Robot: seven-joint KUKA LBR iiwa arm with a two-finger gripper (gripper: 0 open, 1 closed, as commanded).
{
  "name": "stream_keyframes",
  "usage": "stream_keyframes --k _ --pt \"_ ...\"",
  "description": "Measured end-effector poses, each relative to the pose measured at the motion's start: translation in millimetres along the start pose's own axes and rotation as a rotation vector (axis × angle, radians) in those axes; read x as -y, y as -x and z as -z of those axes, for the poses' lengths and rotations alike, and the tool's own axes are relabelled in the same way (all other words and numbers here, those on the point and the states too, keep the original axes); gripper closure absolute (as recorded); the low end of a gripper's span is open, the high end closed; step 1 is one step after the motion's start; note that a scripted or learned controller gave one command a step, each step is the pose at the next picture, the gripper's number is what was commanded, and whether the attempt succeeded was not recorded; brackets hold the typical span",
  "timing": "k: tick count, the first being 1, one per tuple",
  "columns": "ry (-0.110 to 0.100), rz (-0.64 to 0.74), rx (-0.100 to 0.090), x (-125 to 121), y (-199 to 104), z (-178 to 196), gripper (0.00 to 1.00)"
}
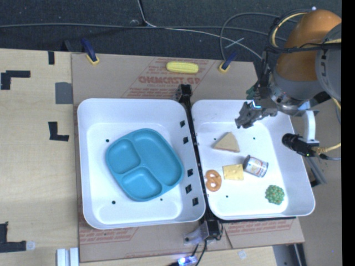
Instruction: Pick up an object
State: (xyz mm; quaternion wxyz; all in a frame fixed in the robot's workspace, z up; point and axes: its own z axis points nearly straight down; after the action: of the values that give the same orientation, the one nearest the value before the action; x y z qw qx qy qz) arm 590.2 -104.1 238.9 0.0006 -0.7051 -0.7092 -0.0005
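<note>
A cardboard-topped counter [138,82] carries two white bins. In the right bin [288,165], the small can [255,166] lies beside the cheese square [233,172]: light, rigid, slippery, likely best gripped across its round sides. The gripper [247,117] hovers above the bread wedge [226,143], jaws slightly apart, holding nothing.

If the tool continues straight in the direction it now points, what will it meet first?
Probably the triangular sandwich piece: the tool points down and left over the right bin, and that piece lies nearest along this line. Depth is unclear, so it may touch the bin floor first.
</note>
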Motion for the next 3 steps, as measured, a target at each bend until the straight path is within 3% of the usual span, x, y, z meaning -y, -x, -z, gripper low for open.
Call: stream_keyframes --k 2,3 --pt "-0.004 -0.001 0.001 39 -90 -17 1.00" --pt "-0.001 0.001 0.000 47 -138 -9 1.00"
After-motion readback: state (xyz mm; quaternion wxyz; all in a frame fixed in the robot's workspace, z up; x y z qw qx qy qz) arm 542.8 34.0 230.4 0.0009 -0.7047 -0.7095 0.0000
